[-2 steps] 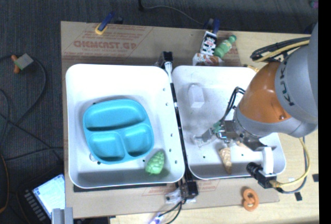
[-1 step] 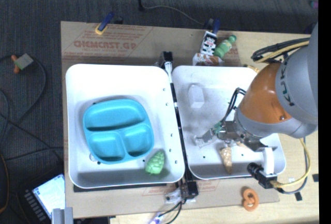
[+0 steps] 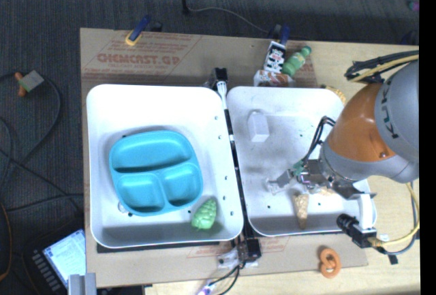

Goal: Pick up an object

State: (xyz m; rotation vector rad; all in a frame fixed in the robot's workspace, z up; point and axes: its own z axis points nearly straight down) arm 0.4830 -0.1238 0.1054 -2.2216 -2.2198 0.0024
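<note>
My gripper (image 3: 304,179) is low in the right bin (image 3: 286,101), near its front right part, under the arm's orange band. A tan cone-shaped toy (image 3: 301,209) lies just in front of it, by the bin's front wall. A small grey piece (image 3: 275,184) lies just left of the gripper. A white block (image 3: 259,126) rests further back in the same bin, well apart from the gripper. In the left bin (image 3: 153,94) lie a blue divided plate (image 3: 155,172) and a green knobbly toy (image 3: 205,214) at the front right corner.
A green bottle-like toy (image 3: 296,60) and a printed packet (image 3: 273,63) lie on the bench behind the right bin. An orange ring (image 3: 330,261) sits on the bench in front of it. Black cables (image 3: 373,66) run at the right.
</note>
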